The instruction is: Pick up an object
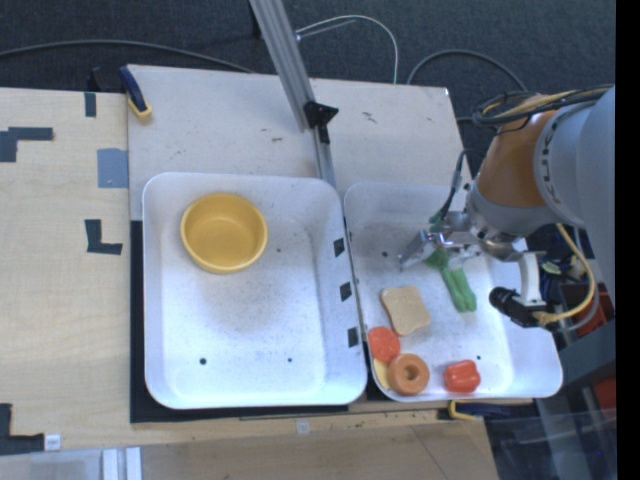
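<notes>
Pale wood bench [60, 298] carries two shallow white bins side by side, with a dark floor and loose cables behind.

Reaching in from the right, the grey arm [560, 168] with its orange band brings the gripper [432, 250] low over the upper middle of the right bin [530, 373]. Its metal fingers [412, 256] point leftward and sit slightly parted, one just above the other. The upper end of a green pepper-like piece [458, 286] lies right at the fingertips, but whether it is actually clamped between them cannot be told from this angle; the piece runs down and to the right from there, resting on the bin floor.

Just below and left of the green piece lies a tan slice of toast [405, 310]. Along the bin's lower edge sit a red tomato-like item [383, 345], an orange ring doughnut [409, 374] touching it, and, a little apart to the right, a red-orange chunk [461, 375].

The left bin [250, 358] holds a yellow bowl [224, 231], upright in its upper left part. A slanted metal bar [285, 53] crosses the board above the bins.
</notes>
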`<state>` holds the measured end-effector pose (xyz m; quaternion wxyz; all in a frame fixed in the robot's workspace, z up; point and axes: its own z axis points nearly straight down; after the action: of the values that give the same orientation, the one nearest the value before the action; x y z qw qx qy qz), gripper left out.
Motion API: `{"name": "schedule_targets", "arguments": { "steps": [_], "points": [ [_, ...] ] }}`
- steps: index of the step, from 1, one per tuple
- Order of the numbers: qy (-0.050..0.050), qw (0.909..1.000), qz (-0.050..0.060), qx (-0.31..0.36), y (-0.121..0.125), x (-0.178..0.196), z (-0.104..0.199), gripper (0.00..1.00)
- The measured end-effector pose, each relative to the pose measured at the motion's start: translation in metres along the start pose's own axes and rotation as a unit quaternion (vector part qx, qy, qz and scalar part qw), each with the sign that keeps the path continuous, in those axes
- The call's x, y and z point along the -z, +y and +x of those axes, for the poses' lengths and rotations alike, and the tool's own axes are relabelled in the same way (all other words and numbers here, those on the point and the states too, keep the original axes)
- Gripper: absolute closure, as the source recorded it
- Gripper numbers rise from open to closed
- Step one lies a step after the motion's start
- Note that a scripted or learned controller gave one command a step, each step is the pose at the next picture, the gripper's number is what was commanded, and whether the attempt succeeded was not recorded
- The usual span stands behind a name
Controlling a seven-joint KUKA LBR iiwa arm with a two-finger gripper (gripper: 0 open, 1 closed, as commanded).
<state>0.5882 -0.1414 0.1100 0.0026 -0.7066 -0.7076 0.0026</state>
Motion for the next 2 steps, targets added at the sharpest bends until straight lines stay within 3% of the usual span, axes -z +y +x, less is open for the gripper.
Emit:
{"name": "schedule_targets", "arguments": {
  "steps": [1, 2],
  "points": [
    [0.0, 1.0, -0.002, 0.001, 0.001, 0.014, 0.001, 1.0],
    [-0.001, 1.0, -0.006, -0.001, -0.005, 0.072, -0.005, 1.0]
  ]
}}
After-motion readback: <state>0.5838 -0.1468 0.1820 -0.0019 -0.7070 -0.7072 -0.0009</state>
